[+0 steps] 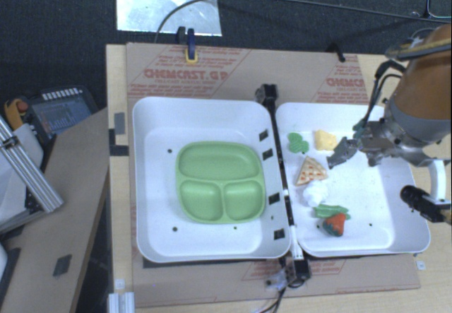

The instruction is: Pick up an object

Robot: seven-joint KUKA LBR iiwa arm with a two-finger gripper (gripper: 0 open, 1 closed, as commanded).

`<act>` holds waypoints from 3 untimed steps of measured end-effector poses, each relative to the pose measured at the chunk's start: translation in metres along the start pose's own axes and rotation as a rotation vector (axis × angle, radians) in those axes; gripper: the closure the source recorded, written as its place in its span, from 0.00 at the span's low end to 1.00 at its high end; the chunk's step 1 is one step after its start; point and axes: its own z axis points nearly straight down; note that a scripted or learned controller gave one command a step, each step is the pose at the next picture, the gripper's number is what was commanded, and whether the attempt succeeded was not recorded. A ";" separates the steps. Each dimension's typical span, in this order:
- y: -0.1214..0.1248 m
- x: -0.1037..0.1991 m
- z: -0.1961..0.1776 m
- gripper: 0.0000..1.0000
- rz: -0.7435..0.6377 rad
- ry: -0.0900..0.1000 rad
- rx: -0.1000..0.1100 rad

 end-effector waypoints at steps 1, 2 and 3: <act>0.002 0.000 -0.005 0.00 -0.002 -0.002 -0.011; 0.002 -0.008 0.040 0.00 0.000 -0.001 -0.007; 0.003 -0.010 0.082 0.00 0.001 0.000 -0.006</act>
